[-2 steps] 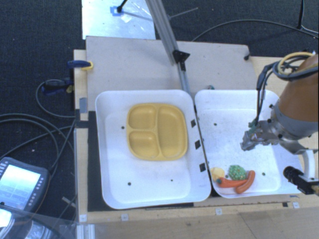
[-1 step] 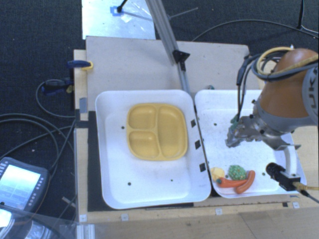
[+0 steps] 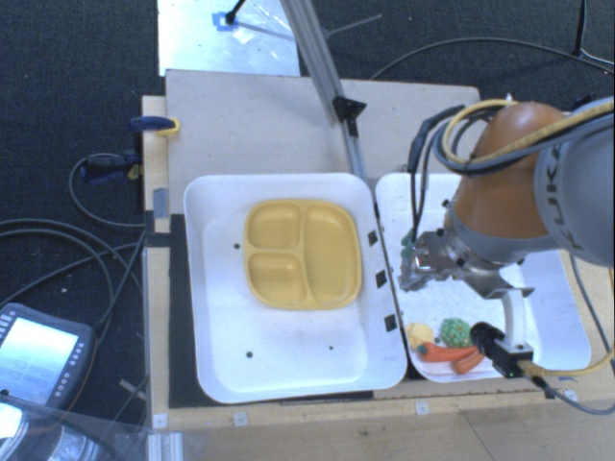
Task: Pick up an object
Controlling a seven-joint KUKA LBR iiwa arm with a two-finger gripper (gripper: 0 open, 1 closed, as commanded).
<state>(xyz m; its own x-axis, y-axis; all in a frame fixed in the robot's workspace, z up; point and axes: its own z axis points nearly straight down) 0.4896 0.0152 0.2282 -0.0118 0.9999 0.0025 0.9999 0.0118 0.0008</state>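
Where the pale board desk carries its two shallow white bins side by side, the contents stand as follows.

Item 1: left white bin. It holds one yellow plastic plate, rounded-square and moulded into three compartments. The plate lies flat in the far half of the bin, nearer the right wall than the left.

Item 2: right white bin. Three small objects lie bunched in its near left corner. A small yellow lump is closest to the left wall. A green knobbly piece sits just beside it on the right. An orange-red elongated piece lies crosswise on the near side of both, close against them and next to the near rim.

Item 3: grey arm with orange band. It reaches in from the right and hangs over the right bin, covering much of the far and middle floor. Its metal wrist end is above the bin's left side, beyond the three small objects and apart from them. The jaws are hidden beneath the wrist, so it cannot be told whether they are spread or closed, nor whether they have hold of anything.

Item 4: surroundings. A grey metal pole slants from the top edge down to the gap between the bins. A blue-and-yellow clamp grips the desk's left edge. A handheld screen unit rests on the dark floor at lower left, among black cables.
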